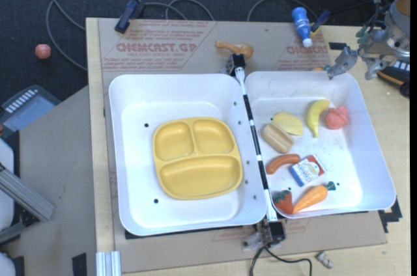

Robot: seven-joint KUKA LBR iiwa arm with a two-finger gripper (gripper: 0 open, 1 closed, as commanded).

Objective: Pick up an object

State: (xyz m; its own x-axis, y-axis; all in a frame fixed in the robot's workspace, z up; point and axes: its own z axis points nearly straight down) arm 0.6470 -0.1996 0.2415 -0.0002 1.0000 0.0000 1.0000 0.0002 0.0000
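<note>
The right bin [365,105] holds several toy foods: a yellow banana [316,115], a pink strawberry-like piece [337,118], a pale yellow slice [288,123], a hot dog bun [277,137], a red sausage [282,163], a small milk carton [306,170], a carrot [311,197] and a red pepper piece [283,201]. My gripper [357,66] hangs above the far right corner of that bin, its grey fingers [341,64] spread open with nothing between them. It stands apart from all the toys.
The left bin [130,138] carries a yellow divided plate [195,157]. On the board behind the bins lie a blue bottle [301,24], a brown toy [234,47] and a blue clamp [126,15]. A small red ball [43,51] rests on the floor at left.
</note>
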